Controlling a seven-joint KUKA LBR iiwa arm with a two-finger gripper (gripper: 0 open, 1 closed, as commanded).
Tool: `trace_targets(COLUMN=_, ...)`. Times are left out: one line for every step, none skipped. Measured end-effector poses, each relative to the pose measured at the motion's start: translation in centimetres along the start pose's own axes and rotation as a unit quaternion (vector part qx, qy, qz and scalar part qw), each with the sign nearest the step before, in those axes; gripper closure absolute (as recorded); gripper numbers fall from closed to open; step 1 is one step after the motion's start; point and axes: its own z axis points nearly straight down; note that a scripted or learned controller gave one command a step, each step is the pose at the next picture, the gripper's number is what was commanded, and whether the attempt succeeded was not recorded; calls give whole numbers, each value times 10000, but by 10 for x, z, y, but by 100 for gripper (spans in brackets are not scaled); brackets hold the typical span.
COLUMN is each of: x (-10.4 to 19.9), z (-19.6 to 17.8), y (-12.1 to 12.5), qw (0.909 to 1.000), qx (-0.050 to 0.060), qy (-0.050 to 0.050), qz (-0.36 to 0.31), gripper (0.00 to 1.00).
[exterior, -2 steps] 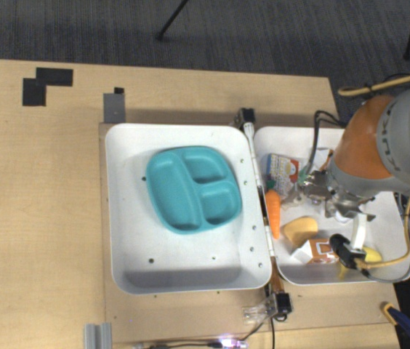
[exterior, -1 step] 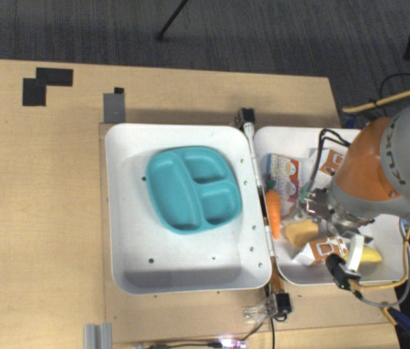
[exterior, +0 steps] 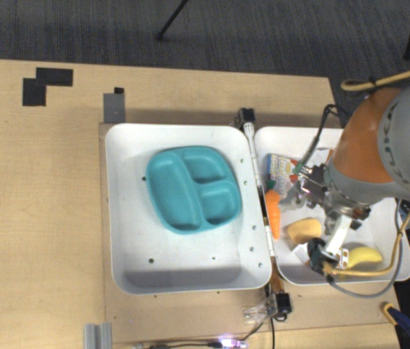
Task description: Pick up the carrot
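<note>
Seen from above at a slant, a pale wooden bench [exterior: 38, 217] bearing two shallow white bins side by side. Reaching in from the right, a large grey arm [exterior: 401, 129] with an orange band, bent over the right bin [exterior: 296, 271] and covering much of its far right part. In the left bin [exterior: 118, 217], a teal divided plate [exterior: 190, 187] lying flat near the middle. Below the wrist, the gripper [exterior: 308, 186] hanging over the middle of the right bin, metal parts turned toward the left. Open or closed, cannot tell from this angle. Nothing seen held in it.

Smaller things in the right bin: a colourful packet [exterior: 280, 169] at the far left, a pale yellow lump [exterior: 303, 230] near the middle, a yellow banana-like piece [exterior: 363, 257] at the near right. Smallest, the carrot [exterior: 271, 213], orange and slim, lying lengthwise far-to-near against the left wall of the right bin, a little left of the gripper and close beside the pale yellow lump.

Judged step: the approach, carrot not yet grasped. To do it well:
- Shift left until centred over the carrot.
- Turn the wrist to close across its narrow width, not along its length.
- Come straight down at its middle, minding the bin wall on the left, with little room there.
- Avoid nudging the yellow lump.
- Close firmly before lifting.
</note>
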Motion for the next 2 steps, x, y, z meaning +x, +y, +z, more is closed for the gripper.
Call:
trace_targets(x=25, z=2, y=-20, qw=9999, qx=21, qy=-17, qz=105, gripper=0)
trace_targets(x=-14, z=2, y=0, qw=9999, qx=15, qy=-31, qz=167, gripper=0)
